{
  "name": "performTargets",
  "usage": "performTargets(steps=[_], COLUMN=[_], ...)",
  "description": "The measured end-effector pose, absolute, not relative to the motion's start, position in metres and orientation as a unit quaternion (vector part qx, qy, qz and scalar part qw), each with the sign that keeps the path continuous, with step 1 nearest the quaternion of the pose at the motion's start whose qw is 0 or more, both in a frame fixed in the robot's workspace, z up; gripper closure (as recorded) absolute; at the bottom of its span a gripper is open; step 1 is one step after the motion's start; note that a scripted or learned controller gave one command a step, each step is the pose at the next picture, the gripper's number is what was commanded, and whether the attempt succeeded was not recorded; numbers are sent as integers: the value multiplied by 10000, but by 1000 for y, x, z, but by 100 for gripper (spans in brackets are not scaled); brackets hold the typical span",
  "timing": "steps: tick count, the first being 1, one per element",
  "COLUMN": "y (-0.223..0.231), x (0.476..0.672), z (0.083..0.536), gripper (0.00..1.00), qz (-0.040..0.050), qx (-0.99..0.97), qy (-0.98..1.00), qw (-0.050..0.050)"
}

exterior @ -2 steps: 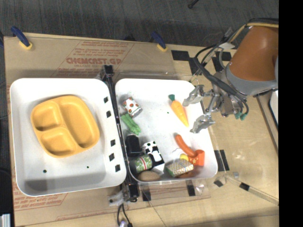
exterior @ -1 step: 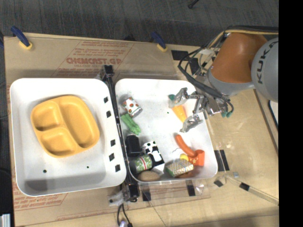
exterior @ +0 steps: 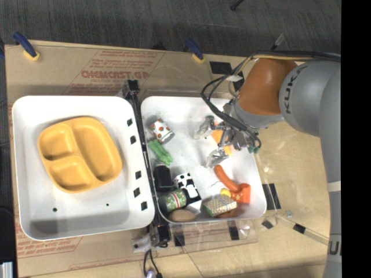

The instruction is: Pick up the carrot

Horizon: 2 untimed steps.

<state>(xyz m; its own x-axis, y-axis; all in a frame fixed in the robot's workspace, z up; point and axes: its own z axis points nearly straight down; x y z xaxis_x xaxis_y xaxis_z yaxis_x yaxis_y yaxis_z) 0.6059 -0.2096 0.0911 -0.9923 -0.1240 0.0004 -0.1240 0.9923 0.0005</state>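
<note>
The carrot (exterior: 225, 178), a short orange-red stick, lies on the floor of the right bin (exterior: 185, 112), near its right wall. My gripper (exterior: 206, 146) hangs over the bin's middle, just above and to the left of the carrot. Its two silver fingers (exterior: 203, 127) are spread apart. Bare white floor shows between the tips. A small orange patch (exterior: 218, 136) sits close to the palm; I cannot tell what it is. The lower fingertip ends a short way from the carrot's upper end.
An orange-red block (exterior: 243, 193) touches the carrot's lower end, beside a yellow mesh-covered item (exterior: 218, 207). A red-and-white can (exterior: 162, 131), a green piece (exterior: 160, 153), a black item (exterior: 162, 178), a green can (exterior: 174, 200) and a brown lump (exterior: 183, 215) line the bin's left and front. A yellow divided tray (exterior: 80, 153) fills the left bin.
</note>
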Motion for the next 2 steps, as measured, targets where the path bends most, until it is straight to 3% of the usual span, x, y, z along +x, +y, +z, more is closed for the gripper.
performTargets(steps=[1,2], y=[-208,-207], x=[609,609], z=[104,104], gripper=[100,0], qz=[9,8], qx=[664,667], qy=[-9978,-9978], qw=[-31,-29])
